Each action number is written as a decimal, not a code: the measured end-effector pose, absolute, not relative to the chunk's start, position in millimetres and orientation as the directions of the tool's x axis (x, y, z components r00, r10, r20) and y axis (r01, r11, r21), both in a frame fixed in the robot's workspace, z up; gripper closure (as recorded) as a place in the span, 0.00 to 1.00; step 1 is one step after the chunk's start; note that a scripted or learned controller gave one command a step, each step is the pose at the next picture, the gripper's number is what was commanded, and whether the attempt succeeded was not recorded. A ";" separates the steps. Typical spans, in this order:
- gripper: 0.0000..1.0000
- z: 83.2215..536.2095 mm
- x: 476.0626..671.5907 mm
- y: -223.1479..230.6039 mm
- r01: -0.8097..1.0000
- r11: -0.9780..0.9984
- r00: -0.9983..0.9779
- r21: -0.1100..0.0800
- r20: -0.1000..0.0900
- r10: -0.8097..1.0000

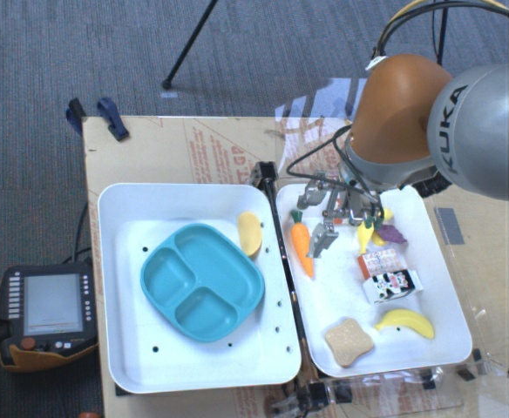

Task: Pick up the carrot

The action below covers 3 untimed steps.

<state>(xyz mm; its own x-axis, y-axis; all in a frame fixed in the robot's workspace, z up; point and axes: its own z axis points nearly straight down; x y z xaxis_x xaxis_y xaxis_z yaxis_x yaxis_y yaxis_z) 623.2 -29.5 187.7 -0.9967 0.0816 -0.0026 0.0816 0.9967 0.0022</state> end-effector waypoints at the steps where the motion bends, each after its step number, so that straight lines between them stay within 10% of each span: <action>1: 0.00 127.9 632.3 -100.3 0.150 0.989 -0.989 0.000 0.005 0.150; 2: 0.00 86.1 607.1 -81.5 0.246 0.969 -0.969 0.002 0.003 0.246; 3: 1.00 98.1 609.7 -80.3 0.241 0.970 -0.970 0.003 -0.003 0.241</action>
